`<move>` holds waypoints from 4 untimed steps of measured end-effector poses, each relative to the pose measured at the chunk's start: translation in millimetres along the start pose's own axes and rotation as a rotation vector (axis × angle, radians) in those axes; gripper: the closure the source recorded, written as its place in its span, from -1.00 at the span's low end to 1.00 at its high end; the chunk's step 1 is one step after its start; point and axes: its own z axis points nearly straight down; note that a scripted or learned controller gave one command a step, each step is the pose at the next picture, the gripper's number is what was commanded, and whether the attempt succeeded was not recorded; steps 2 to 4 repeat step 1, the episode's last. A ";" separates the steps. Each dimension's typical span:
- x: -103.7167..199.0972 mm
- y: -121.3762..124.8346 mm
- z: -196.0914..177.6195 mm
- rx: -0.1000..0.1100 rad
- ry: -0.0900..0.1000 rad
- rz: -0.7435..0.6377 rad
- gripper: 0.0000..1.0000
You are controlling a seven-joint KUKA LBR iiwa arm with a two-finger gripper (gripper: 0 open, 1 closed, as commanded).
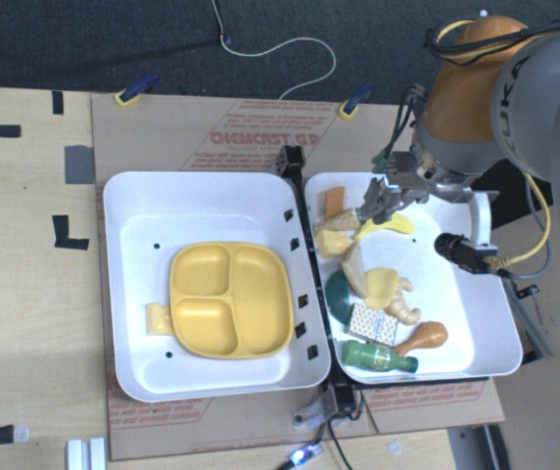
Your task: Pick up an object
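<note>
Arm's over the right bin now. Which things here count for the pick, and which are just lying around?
In play: gripper, yellow banana-like piece beneath it, green bottle, checkered packet, orange drumstick-like piece.

Lying about: yellow divided plate in left bin, blue clamps.

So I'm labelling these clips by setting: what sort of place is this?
Probably a robotics lab bench for grasp trials: two white bins on taped-down cardboard, toy food heaped in one, and an arm reaching in.
</note>
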 end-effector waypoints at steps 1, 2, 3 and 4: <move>-3.0 -4.4 9.8 0.002 -0.001 0.001 1.00; -3.0 -4.4 9.8 0.002 -0.001 0.001 1.00; -3.0 -4.4 9.8 0.002 -0.001 0.001 1.00; -3.0 -4.4 9.8 0.002 -0.001 0.001 1.00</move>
